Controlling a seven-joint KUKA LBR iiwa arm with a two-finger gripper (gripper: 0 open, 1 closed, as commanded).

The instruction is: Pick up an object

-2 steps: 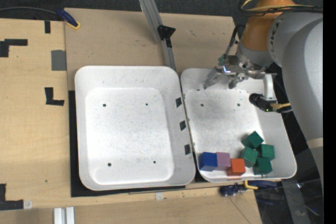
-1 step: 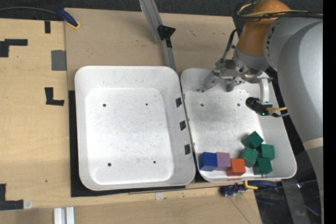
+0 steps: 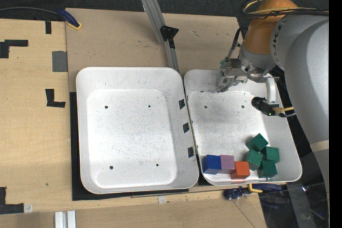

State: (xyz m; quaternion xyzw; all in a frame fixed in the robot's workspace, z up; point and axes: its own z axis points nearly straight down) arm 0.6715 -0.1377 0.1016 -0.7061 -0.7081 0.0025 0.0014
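Observation:
Several small blocks lie in the near corner of the right bin: a blue block, a lilac block, an orange block and several green blocks. My gripper hangs over the far edge of the right bin, well away from the blocks. I see nothing between its fingers.
The left bin sits beside the right one on a wooden bench. A grey metal bar slants down from the top to the gap between the bins. The arm's grey body covers the right side.

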